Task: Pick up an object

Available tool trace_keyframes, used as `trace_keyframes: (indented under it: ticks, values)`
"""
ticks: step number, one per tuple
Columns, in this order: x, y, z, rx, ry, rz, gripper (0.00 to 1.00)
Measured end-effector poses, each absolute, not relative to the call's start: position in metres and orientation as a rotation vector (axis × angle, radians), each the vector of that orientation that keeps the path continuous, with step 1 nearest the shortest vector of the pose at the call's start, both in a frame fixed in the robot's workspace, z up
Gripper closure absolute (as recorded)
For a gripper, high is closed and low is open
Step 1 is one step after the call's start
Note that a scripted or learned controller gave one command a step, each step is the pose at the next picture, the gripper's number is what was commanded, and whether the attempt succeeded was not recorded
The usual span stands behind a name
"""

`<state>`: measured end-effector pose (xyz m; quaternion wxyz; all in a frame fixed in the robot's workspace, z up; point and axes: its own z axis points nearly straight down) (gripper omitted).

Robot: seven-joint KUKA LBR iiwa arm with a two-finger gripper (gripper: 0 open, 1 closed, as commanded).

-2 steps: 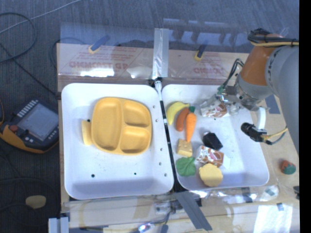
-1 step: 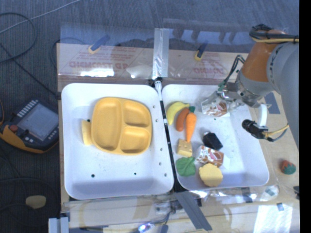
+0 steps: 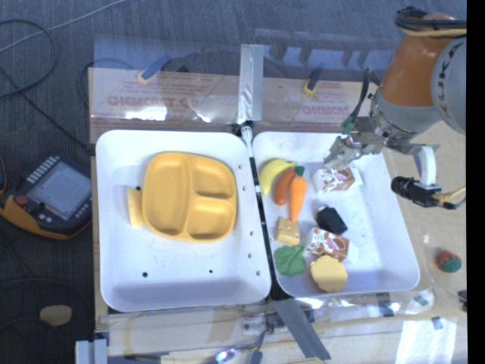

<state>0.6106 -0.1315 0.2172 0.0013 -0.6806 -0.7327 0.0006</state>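
Observation:
The right bin (image 3: 394, 226) holds a banana (image 3: 273, 171), two carrots (image 3: 296, 196), a red-and-white snack packet (image 3: 336, 179), a black block (image 3: 331, 220), a cheese cube (image 3: 288, 231), a second packet (image 3: 327, 243), a green leaf (image 3: 289, 260) and a yellow lump (image 3: 328, 274). My gripper (image 3: 340, 151) hangs over the bin's far side, just above and behind the first snack packet. Nothing shows in its grasp.
In the left bin (image 3: 114, 264) lies a yellow divided plate (image 3: 189, 196) with a pale yellow piece (image 3: 135, 207) tucked at its left edge. A handheld pendant (image 3: 53, 196) rests on the floor at left. A small red object (image 3: 449, 262) sits outside the right bin.

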Motion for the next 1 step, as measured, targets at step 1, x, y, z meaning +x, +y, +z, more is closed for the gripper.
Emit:
trace_keyframes:
  ticks: [1]
  values:
    - [0.6105, -0.1316, 0.2170, -2.136, -2.299, 0.002, 0.00]
